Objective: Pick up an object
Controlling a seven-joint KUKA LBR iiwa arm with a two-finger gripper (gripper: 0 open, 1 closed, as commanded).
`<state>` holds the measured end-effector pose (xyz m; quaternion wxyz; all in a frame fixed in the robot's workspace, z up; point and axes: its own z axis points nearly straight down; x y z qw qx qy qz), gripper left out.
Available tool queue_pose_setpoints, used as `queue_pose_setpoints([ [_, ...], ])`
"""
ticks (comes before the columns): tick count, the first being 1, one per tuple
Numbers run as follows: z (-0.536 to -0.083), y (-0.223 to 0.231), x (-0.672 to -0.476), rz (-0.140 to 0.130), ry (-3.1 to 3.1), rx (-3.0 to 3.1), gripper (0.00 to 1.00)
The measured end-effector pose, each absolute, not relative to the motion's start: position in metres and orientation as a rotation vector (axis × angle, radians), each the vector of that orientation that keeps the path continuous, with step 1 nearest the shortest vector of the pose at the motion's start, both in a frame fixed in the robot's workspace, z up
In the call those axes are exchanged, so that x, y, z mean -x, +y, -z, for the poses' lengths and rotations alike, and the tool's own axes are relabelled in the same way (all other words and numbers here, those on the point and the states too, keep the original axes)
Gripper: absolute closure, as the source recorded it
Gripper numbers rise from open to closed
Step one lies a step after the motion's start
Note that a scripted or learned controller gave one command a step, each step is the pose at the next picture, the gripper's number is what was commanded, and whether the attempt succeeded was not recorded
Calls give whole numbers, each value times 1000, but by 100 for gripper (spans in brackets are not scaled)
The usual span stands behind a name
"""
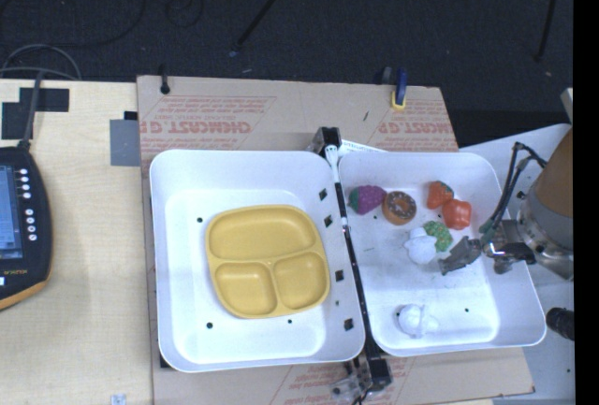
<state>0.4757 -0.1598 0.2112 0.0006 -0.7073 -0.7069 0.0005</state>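
Observation:
The right bin (477, 324) holds several small toys. A purple grape bunch (367, 198) lies at its far left, a brown donut (400, 207) beside it. Two red pieces (449, 205) sit toward the back right, with a green piece (437, 233) and a white object (420, 250) just below them. Another white object (412, 321) lies near the bin's front. My gripper (461, 256) reaches in from the right, low over the bin, its dark fingers right beside the green piece and the white object. Nothing shows between the fingers.
The left bin (178, 207) carries a yellow divided plate (267, 260). Both bins rest on a cardboard sheet (281, 118). A teach pendant (19, 225) lies on the bench at far left. A blue and yellow clamp (400, 90) sits at the cardboard's back edge.

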Motion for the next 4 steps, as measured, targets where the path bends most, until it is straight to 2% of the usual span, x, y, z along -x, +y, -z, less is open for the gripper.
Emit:
queue_pose_setpoints([
  [1, -495, -141, -477, 15, -2234, 2230, 0],
  [2, -495, -139, -477, -4, -2226, 2215, 100],
  [3, -432, -43, -476, -6, -2225, 2206, 100],
  [4, -421, 16, -476, -3, -2226, 2212, 100],
])
